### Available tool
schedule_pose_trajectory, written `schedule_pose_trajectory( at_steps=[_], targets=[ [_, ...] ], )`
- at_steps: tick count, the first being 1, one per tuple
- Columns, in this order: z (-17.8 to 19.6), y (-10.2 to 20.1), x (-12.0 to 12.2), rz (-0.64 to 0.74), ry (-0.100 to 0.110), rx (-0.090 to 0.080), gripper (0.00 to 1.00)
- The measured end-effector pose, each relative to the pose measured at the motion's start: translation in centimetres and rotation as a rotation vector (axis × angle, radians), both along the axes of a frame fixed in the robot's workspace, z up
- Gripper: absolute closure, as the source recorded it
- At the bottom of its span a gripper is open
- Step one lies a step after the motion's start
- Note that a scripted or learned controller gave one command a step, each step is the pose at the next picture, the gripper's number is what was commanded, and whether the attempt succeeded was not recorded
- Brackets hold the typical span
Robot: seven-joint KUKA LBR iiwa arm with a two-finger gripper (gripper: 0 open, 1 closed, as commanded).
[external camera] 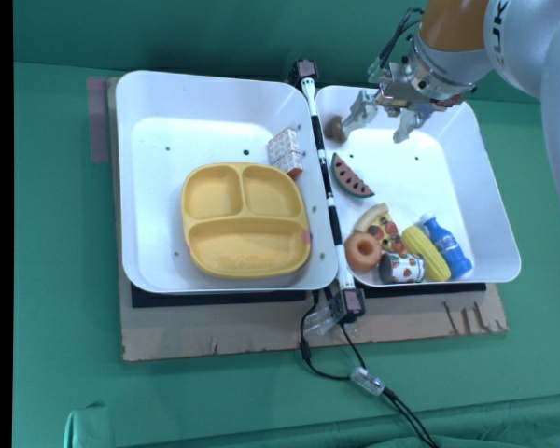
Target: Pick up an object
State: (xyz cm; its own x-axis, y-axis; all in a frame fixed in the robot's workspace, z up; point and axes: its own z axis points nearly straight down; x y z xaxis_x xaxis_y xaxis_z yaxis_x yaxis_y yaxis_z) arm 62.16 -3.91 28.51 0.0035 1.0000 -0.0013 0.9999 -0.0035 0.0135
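- The arm reaches in from the upper right, its orange band above the wrist, over the far end of the right bin [490,171].
- The gripper [385,119] hangs with its two fingers spread wide and nothing between them.
- Its left fingertip is just beside a small brown object [334,128] near the bin's far left corner.
- A watermelon slice [351,177], pizza slice [381,222], donut [362,250], corn cob [427,253], blue bottle [445,244] and small cup [401,268] lie nearer the front.
- The left bin [154,166] holds a yellow divided plate [245,220] and a small carton [286,149].

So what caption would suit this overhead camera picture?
Robot gripper hovers open over the right bin of toy food, beside a yellow tray.
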Motion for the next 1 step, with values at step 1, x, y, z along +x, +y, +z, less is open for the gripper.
schedule_pose_trajectory(
  at_steps=[1],
  targets=[
    [1.67,-0.11,0.22,-0.005,-0.015,-0.001,1.00]
  ],
)
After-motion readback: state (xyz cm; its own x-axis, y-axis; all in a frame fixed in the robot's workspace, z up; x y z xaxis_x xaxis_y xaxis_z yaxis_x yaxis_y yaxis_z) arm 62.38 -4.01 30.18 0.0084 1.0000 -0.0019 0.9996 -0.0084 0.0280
